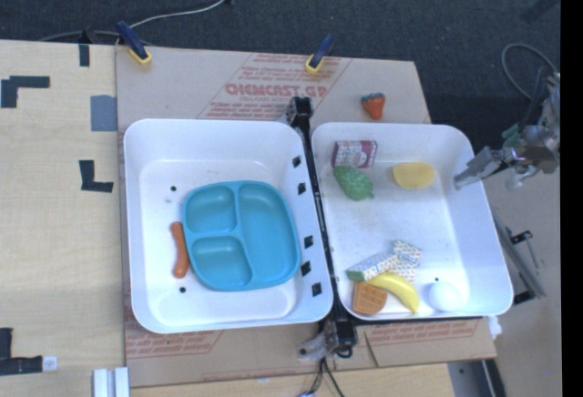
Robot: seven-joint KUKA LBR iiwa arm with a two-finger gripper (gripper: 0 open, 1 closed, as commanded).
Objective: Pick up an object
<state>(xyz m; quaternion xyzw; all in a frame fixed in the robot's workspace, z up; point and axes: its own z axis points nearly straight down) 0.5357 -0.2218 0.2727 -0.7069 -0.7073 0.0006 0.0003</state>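
The right bin (pixel 474 231) holds a small red-labelled carton (pixel 353 154), a green toy vegetable (pixel 355 185) and a yellow lemon-like piece (pixel 414 175) at its far end. At its near end lie a banana (pixel 401 290), a brown waffle piece (pixel 368 299), a patterned packet (pixel 393 259) and a white ball (pixel 444 296). My gripper (pixel 475 169) hangs at the bin's right rim, right of the yellow piece and apart from it. Nothing shows in the gripper.
The left bin (pixel 146 204) holds a blue compartment tray (pixel 241 234) with an orange sausage-shaped toy (pixel 179 249) beside it. A small red toy (pixel 373 104) lies on the cardboard behind the right bin. Two clamps (pixel 319 56) pin the cardboard's far edge.
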